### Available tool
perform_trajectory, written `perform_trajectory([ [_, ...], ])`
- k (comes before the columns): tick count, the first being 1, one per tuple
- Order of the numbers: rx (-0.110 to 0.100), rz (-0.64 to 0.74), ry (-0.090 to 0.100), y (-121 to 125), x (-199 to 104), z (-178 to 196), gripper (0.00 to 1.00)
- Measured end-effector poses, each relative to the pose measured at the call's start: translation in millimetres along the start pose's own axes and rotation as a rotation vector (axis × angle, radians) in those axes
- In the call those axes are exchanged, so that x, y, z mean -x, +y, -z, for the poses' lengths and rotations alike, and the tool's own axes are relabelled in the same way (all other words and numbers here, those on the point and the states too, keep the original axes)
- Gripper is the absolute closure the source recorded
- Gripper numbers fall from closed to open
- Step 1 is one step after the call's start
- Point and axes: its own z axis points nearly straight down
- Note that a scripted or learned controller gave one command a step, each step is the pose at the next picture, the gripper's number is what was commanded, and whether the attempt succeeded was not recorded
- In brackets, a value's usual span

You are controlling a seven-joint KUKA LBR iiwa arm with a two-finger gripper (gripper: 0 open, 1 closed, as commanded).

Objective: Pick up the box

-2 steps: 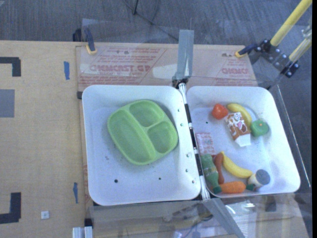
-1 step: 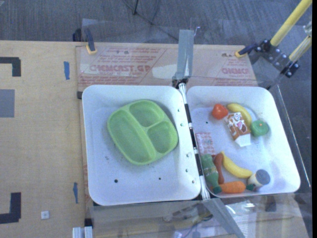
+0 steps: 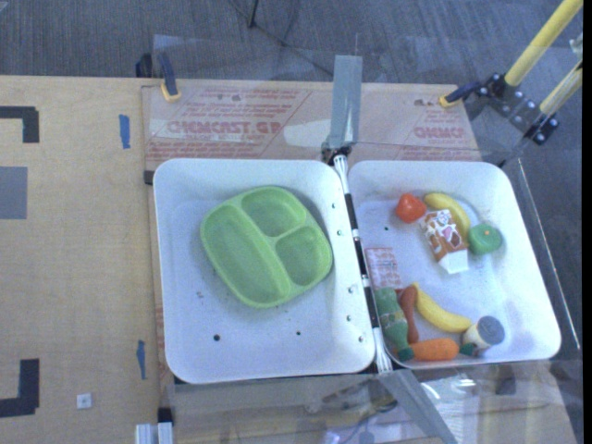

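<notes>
Holding state: I cannot tell whether my end effector is spread, pressed together or pinching anything
Box: a small carton (image 3: 444,239) with red and orange print and a white lower end, lying on its side in the upper middle of the right bin (image 3: 532,248)
Box to end effector: I cannot tell how the two stand to each other
Box neighbours: a red fruit (image 3: 408,208) just beside its upper left corner; a yellow banana (image 3: 450,207) curving just above it, close enough that I cannot tell if they touch; a green round fruit (image 3: 485,239) just to its right
Lower right bin: a second banana (image 3: 438,311), an orange carrot (image 3: 433,349), a grey-topped piece (image 3: 487,330) and a green and dark red cluster (image 3: 390,311), all apart from the box
Flat packet: a white and red label (image 3: 381,265) lying near the bin's left wall, left of the box
Left bin: its white floor (image 3: 176,276) carries a green divided plate (image 3: 266,245), well apart from the box
Surface: pale wood (image 3: 65,248) under both bins, with a printed cardboard sheet (image 3: 231,123) behind them
</notes>
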Motion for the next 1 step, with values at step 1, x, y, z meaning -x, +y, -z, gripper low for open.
perform_trajectory([
  [1, -0.026, 0.017, 0.018, -26.8, -1.1, -47.7, 1.00],
])
